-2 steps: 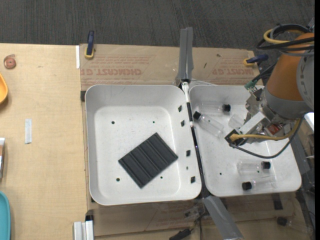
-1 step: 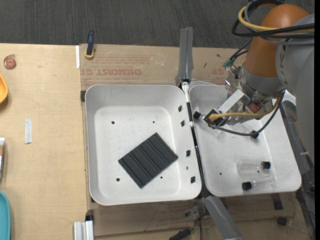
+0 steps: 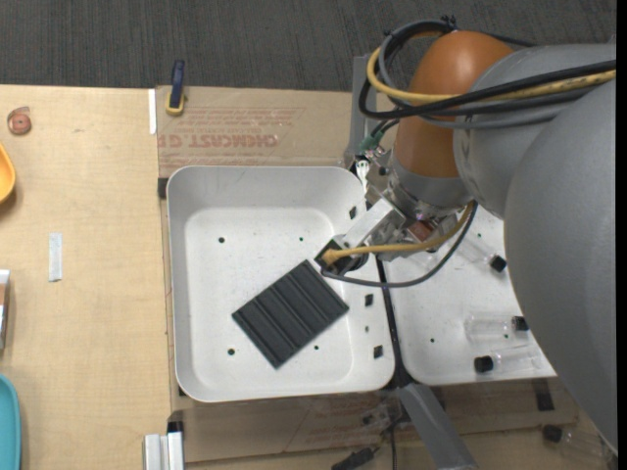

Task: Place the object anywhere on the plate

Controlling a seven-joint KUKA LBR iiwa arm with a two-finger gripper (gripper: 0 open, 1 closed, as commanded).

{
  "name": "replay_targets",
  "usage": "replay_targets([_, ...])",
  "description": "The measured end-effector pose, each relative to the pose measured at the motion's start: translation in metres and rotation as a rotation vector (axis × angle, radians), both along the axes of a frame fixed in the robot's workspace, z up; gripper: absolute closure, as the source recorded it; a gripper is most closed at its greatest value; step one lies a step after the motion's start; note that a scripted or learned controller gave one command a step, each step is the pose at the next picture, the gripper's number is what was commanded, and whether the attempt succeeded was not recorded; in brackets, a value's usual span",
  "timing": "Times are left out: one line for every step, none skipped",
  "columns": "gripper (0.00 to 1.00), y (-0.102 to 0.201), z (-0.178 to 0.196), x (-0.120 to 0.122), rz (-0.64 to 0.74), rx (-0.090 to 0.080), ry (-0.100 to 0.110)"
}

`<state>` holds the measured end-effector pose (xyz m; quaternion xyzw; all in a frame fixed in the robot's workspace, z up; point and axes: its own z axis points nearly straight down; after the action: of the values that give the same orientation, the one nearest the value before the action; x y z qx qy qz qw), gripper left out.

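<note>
A dark grey ribbed plate (image 3: 291, 313) lies flat and turned at a slant in the left white bin (image 3: 196, 262), toward its front right. My gripper (image 3: 397, 225) hangs under the orange wrist band, over the wall between the two bins and just beyond the plate's far right corner. The arm's bulk covers most of the right bin (image 3: 460, 351). A clear, see-through object (image 3: 490, 329) lies on the right bin's floor near the front, beside the arm.
Small black bits (image 3: 483, 364) sit on the right bin's floor. Cardboard (image 3: 235, 135) lies behind the left bin with a blue clamp (image 3: 176, 84) at its corner. The wooden bench (image 3: 78, 262) stretches to the left.
</note>
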<state>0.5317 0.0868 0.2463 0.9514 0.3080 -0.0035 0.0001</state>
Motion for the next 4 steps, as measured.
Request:
replay_targets([1.00, 0.099, -0.018, -0.008, 0.276, 0.000, 0.001])
replay_targets([1.00, 0.110, 0.069, -0.033, 0.406, 0.001, -0.002])
replay_targets([1.00, 0.141, 0.007, 0.026, 0.547, 0.002, -0.001])
replay_targets([1.00, 0.141, 0.082, -0.010, 0.604, 0.002, -0.002])
